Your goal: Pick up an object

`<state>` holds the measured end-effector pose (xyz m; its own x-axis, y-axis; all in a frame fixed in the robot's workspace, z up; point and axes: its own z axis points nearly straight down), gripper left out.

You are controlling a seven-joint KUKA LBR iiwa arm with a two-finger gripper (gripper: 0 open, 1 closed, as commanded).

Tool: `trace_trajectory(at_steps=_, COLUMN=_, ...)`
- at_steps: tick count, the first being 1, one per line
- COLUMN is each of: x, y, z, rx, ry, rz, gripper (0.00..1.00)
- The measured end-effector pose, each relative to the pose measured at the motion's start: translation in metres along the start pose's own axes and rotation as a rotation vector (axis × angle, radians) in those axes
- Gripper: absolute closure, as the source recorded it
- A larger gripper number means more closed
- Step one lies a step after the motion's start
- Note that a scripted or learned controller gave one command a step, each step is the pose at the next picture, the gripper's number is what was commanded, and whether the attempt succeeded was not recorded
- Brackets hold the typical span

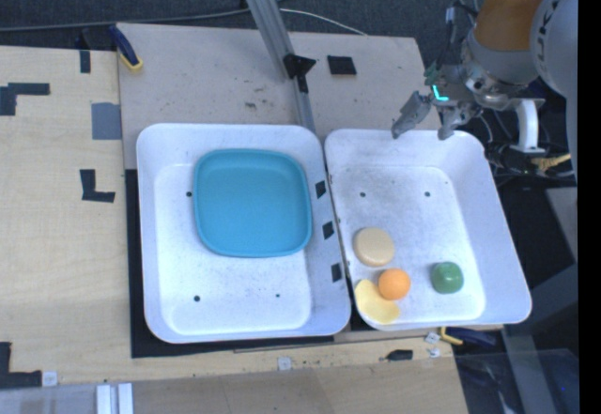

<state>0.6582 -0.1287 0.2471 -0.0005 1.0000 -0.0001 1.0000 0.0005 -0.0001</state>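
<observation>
My gripper [428,119] hangs over the far rim of the right bin [488,206], open, with nothing between its two dark fingers. Near the front of that bin lie a tan round piece [374,246], an orange ball [393,284], a yellow piece [376,306] partly under the orange ball, and a green round object [447,277]. All of these sit well in front of the gripper, apart from it.
The left bin [160,215] holds a blue square plate [252,202]. A slanted metal post [272,18] rises behind the bins. Cables run at the back and right of the bench.
</observation>
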Motion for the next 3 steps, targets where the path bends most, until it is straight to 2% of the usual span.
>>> trace_trajectory(at_steps=1, x=0.000, y=0.000, z=0.000, rx=0.000, ry=0.000, rz=0.000, gripper=0.00)
trace_trajectory(at_steps=2, x=0.006, y=0.002, z=0.044, rx=0.004, ry=0.000, rz=0.000, gripper=0.00)
trace_trajectory(at_steps=3, x=0.011, y=-0.008, z=0.097, rx=0.005, ry=0.001, rz=0.000, gripper=0.00)
